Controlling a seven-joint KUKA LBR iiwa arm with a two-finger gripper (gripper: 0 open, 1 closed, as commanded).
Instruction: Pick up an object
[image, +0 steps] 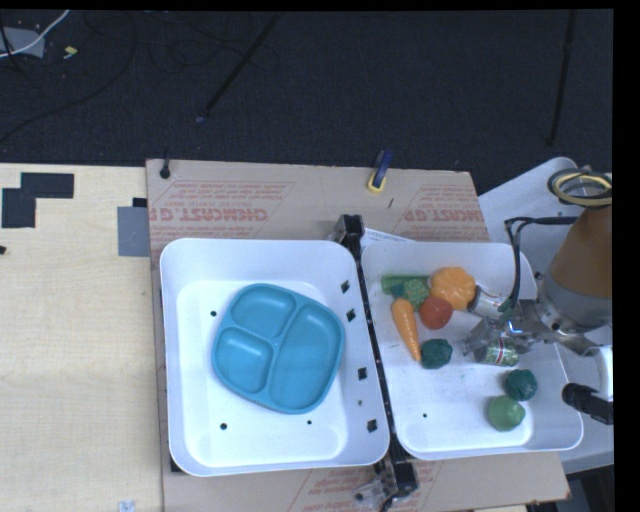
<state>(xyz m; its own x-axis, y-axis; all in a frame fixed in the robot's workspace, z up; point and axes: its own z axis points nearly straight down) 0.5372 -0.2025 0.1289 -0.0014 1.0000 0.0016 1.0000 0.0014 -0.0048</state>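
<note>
The right white bin (455, 440) holds toy food: an orange carrot (405, 328), a red tomato (435, 312), an orange-yellow fruit (453, 286), a green broccoli piece (412, 290), a dark green ball (435, 353), another dark green piece (520, 384) and a light green fruit (506, 413). My gripper (497, 340) is low inside this bin, just right of the tomato and the dark green ball, with a small greenish thing under its tip. The arm's orange band (585, 250) rises at the right edge.
The left white bin (190, 420) holds a blue sectioned plate (277, 346). A black divider clip strip (365, 340) runs between the bins. Cardboard lies under both bins, with a blue-yellow clamp (380, 172) at its far edge.
</note>
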